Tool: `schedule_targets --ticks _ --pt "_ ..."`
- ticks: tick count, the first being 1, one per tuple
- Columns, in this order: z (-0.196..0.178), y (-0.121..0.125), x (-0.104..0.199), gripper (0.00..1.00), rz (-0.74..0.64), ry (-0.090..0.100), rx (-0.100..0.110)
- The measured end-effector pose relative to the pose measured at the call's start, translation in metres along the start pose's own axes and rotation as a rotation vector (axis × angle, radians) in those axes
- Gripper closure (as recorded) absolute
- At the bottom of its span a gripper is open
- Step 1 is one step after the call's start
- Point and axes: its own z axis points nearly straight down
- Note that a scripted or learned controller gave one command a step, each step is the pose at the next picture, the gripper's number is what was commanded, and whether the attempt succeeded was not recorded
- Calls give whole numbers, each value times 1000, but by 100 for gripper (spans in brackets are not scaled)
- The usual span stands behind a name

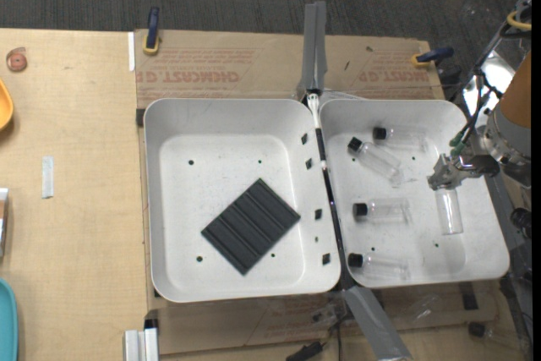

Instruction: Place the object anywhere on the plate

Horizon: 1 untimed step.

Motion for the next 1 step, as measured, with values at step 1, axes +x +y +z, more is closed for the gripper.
schedule_targets --ticks 1 --pt "10 20 80 100 27 0 3"
